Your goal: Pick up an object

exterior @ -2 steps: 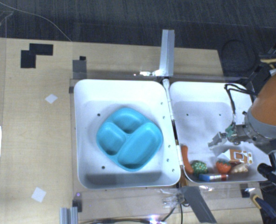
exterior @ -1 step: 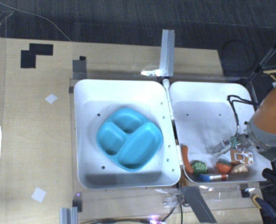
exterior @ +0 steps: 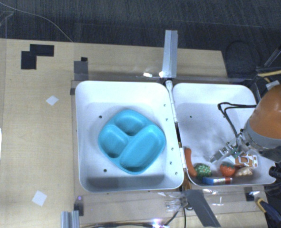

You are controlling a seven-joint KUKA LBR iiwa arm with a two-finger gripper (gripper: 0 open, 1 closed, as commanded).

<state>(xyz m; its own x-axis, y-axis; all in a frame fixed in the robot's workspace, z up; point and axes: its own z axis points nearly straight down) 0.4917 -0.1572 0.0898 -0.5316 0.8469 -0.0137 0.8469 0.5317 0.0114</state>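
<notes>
left bin (exterior: 83, 127): white, well left of the gripper
blue tray (exterior: 131, 140): three compartments, sits in the left bin
metal post (exterior: 169, 53): upright behind the bins' divide, up-left of the gripper
bench (exterior: 31, 141): pale wood, black markings at far left

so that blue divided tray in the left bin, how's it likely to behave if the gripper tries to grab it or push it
The blue divided tray looks like rigid moulded plastic, so probably stiff and light for its size. Its smooth, rounded rims could be slippery between two fingers. It sits flat in the left bin, so a push would likely slide it rather than tip it.
</notes>
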